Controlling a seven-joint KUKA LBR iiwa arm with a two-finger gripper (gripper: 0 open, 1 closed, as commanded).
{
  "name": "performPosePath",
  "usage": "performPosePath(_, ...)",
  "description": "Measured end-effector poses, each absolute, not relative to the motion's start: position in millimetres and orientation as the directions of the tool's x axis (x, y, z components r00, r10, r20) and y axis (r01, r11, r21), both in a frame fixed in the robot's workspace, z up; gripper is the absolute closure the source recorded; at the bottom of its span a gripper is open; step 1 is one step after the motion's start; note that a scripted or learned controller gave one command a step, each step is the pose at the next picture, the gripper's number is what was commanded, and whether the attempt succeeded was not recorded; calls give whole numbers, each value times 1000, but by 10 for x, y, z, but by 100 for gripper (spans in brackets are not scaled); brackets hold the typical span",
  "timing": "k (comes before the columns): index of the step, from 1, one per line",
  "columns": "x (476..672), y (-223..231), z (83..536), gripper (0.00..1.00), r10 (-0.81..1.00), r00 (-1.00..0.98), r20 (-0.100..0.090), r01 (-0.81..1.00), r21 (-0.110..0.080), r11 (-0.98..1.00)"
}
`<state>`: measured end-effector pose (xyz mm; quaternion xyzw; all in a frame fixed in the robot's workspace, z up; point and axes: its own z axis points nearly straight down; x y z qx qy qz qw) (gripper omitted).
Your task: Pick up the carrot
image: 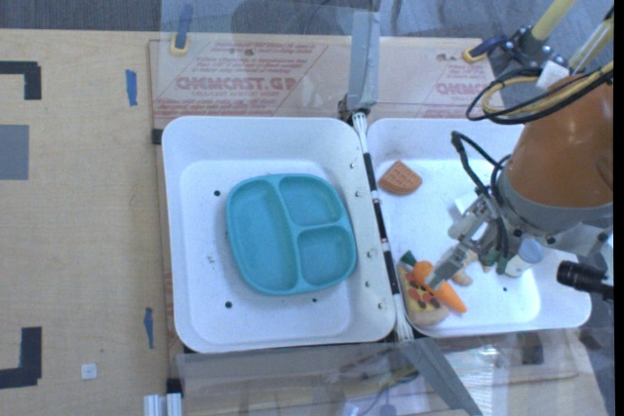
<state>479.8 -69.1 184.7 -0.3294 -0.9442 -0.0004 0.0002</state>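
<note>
From my remote station I see two shallow white bins side by side on the bench. The left bin (195, 161) holds a teal divided plate (291, 233) with three compartments, lying flat near the bin's centre. The right bin (546, 307) holds the remaining items. A flat tan, bread-like piece (400, 178) lies near its far left corner, well apart from the rest. The carrot (437, 290) lies at the near left corner of the right bin, tilted, resting against a small cluster of toy food (425, 307) beside the dividing wall. The arm (565, 161) reaches in from the right, and the gripper (454, 260) points down and left, its tips at or just above the carrot. I cannot tell whether it is apart, together, or clamped on the carrot.
</note>
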Motion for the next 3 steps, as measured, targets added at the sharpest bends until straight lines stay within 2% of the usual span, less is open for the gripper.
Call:
performPosePath(1, 4838, -1114, 941, 0, 640, -768, -4, 640, 2, 768)
performPosePath(2, 4843, -1135, 1038, 100, 646, -764, -7, 646, 5, 764)
performPosePath(3, 4956, -900, 2010, 100, 790, -613, -3, 790, 2, 613)
